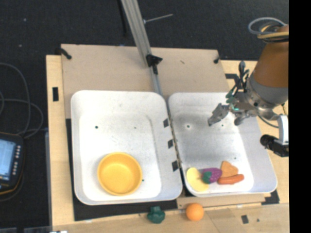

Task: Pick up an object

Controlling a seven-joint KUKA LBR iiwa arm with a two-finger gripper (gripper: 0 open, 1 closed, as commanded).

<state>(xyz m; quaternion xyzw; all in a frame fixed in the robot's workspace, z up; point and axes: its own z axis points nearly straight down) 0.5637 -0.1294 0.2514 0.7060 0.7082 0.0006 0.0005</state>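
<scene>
Gripper (227, 114) poised above bare floor of the right bin (194, 106), fingers spread wide, holding nothing. Well below it, bunched in the bin's near corner: orange carrot (231, 180), purple toy (212, 174), yellow piece (194, 177). Probably awaiting descent.
</scene>
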